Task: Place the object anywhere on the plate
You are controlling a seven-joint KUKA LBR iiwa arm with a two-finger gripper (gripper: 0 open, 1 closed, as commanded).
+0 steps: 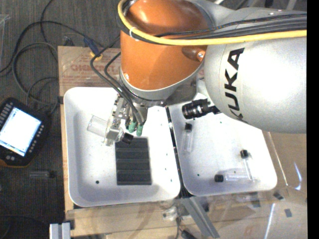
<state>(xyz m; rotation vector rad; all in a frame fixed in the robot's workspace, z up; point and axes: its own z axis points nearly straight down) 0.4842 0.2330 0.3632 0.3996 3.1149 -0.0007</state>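
The gripper [115,133] hangs low over the left bin [79,183], just at the top left corner of a dark ribbed plate [133,161] lying flat on the bin floor. Whether it is open or closed cannot be told. A clear vial [97,125] lies just left of the gripper, off the plate. In the right bin [264,180] lie three more vials [233,176], well apart from the gripper. A tablet [19,132] rests left of the surface.
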